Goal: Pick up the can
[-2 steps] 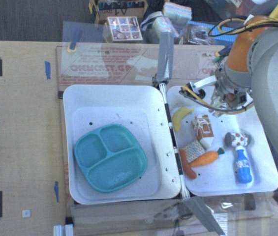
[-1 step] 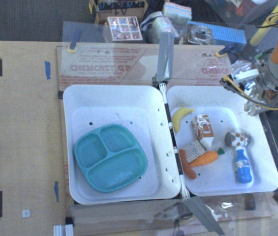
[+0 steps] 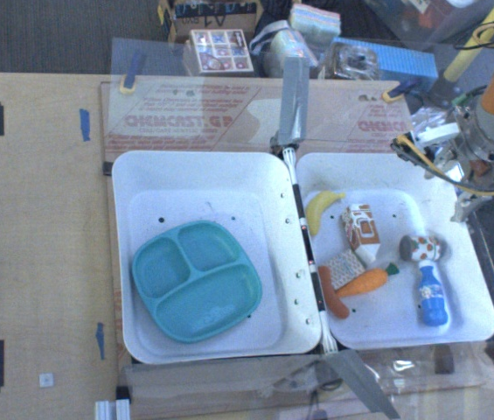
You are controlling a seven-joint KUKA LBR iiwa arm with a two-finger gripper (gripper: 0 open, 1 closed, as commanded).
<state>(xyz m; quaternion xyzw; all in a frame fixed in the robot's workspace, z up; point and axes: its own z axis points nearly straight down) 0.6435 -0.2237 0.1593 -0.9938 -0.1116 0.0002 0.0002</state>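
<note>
The pincer (image 3: 462,198) hangs over the far right rim of the right bin (image 3: 404,326); whether it is wide or narrow, I cannot tell. The can (image 3: 362,228) lies well left of it in that bin, untouched, with a banana (image 3: 320,208) further left and a carrot (image 3: 367,282) nearer the camera.

1. You have two bins side by side: the left bin (image 3: 133,182) holds a divided tray (image 3: 196,280).
2. In the right bin (image 3: 483,318), a banana (image 3: 321,208) lies nearest the divider, with a carton (image 3: 361,231) just to its right.
3. A carrot (image 3: 365,282) lies in front of the carton.
4. A bottle (image 3: 433,297) lies to the carrot's right.
</note>
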